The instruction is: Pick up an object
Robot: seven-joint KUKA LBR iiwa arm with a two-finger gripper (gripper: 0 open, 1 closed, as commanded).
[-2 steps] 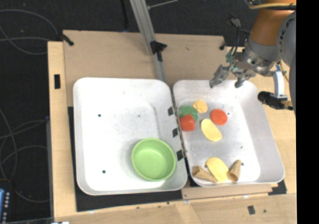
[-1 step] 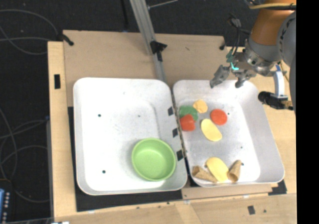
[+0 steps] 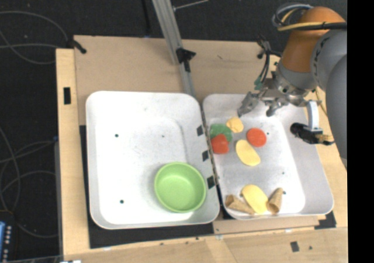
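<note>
Fingers [image 3: 248, 104] spread, hovering inside right bin's [image 3: 304, 194] far edge.

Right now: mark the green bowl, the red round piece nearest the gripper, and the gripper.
green bowl [image 3: 180, 187], camera view, middle of its inside.
red round piece [image 3: 256, 137], camera view, middle of its top.
gripper [image 3: 258, 106], camera view, midway between its fingertips.
</note>
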